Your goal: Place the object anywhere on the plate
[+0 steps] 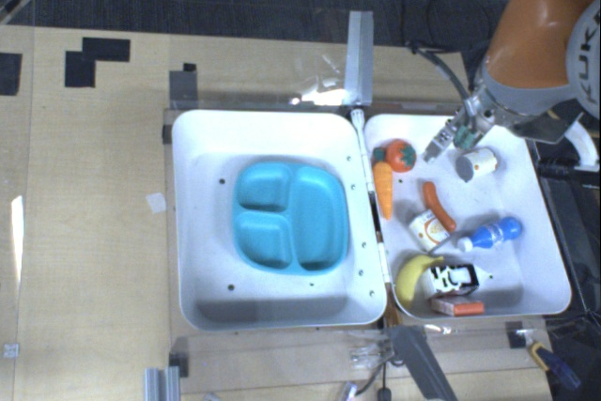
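Camera view, from above and at a slant: the gripper [457, 134] hangs over the upper part of the right bin [554, 230], close to that bin's far wall, and nothing shows between its tips; whether it is spread or closed I cannot tell, since it is small and partly blurred here. The blue plate [286, 214], with its three compartments, lies in the middle of the left bin [202, 202] and has nothing on it, so the placing is not yet done. Which item is meant is not given; the nearest is a small white cup [477, 163] lying on its side just below and slightly right of the gripper, its dark mouth turned toward the arm. Left of the gripper, by the divider, sit a tomato [401, 155] and a carrot [383, 188] whose long axis runs down the divider. Lower in the bin lie a sausage [438, 206] tilted down to the right, a blue bottle [492, 235] pointing roughly left to right, and a banana [413, 275] near the front corner. My judgement: a short drop would reach the cup, and the plate then lies well to the left, across the divider.
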You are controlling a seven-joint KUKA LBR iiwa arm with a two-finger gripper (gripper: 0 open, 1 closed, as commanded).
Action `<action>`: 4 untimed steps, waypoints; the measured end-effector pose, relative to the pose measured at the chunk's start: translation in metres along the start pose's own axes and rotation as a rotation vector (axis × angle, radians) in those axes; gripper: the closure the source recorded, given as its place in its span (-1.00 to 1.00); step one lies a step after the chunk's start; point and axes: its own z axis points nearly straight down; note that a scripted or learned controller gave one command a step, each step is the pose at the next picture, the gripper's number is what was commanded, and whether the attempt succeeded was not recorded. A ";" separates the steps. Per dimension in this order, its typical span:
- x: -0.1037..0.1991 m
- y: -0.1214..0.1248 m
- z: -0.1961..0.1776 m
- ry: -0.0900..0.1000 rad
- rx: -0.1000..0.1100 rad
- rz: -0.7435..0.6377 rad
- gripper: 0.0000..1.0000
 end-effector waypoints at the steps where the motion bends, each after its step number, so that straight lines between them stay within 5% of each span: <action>1: 0.015 0.057 -0.031 -0.001 -0.003 -0.346 1.00; 2: 0.064 0.069 -0.003 0.001 -0.002 -0.486 1.00; 3: 0.057 0.070 0.009 0.001 -0.002 -0.734 1.00; 4: 0.057 0.070 0.009 0.001 -0.002 -0.734 -1.00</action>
